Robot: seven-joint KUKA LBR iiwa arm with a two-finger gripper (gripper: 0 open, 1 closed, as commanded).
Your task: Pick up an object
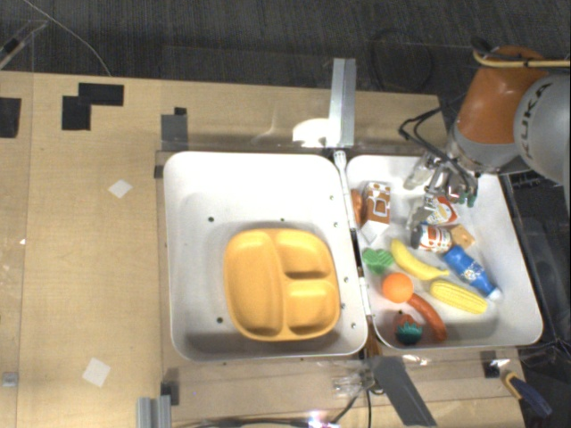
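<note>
The right bin (517,266) holds several toy foods. A red and white can (434,233) stands near its middle, with a small tan block (462,236) beside it. A brown and white carton (376,202) lies at the far left, and a banana (417,262), a blue bottle (470,271), a corn cob (460,298), an orange (398,287), a green piece (378,259) and a red sausage (431,318) lie nearer the front. My gripper (441,185) hangs just behind and above the can, open, with nothing between its fingers.
A yellow divided plate (281,283) lies in the left bin (192,203). A metal post (343,105) rises behind the wall between the bins. The grey and orange arm (504,105) leans in over the right bin's far corner.
</note>
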